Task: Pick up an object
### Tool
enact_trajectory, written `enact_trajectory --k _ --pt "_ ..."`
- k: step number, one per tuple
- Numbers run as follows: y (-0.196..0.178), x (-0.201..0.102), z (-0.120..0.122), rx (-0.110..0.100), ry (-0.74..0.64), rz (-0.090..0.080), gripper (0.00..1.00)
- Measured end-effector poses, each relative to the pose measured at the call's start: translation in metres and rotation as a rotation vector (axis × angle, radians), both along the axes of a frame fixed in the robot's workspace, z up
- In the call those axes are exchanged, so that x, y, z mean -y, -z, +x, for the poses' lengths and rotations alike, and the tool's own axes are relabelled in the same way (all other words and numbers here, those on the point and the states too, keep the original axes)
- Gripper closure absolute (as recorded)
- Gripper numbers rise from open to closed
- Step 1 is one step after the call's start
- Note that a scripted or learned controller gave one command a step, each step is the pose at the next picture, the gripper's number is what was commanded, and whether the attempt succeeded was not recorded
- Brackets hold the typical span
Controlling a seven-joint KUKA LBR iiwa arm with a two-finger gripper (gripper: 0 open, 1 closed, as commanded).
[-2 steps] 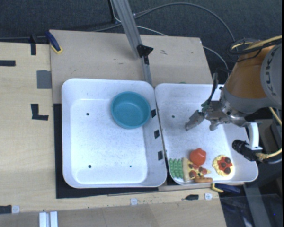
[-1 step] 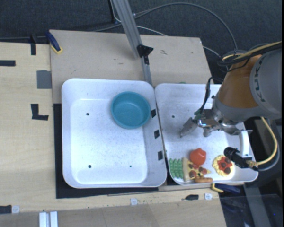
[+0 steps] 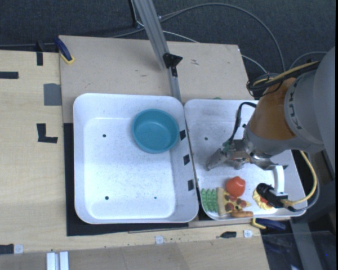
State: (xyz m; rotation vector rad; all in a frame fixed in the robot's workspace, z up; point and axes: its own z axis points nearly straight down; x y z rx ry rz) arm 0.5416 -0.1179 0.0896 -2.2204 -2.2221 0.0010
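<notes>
Where the right bin (image 3: 214,122) holds the pincer (image 3: 217,161), we see a round red object (image 3: 235,185) beside it; pincer state we cannot tell.

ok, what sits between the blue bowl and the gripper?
In the camera view, the bowl is in the left bin, the gripper over the right bin. Between them: bare white bin floor and the two adjoining rims.

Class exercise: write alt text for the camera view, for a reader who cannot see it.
A grey-and-orange robot arm reaches from the right over the right white bin, its hand above bare floor near a red toy and other small items. The left white bin holds a blue bowl.
</notes>
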Motion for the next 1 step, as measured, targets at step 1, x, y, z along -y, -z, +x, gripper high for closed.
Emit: enact_trajectory --k 1 --pt "-0.0121 0.0008 0.0004 0.002 0.001 -0.001 1.00"
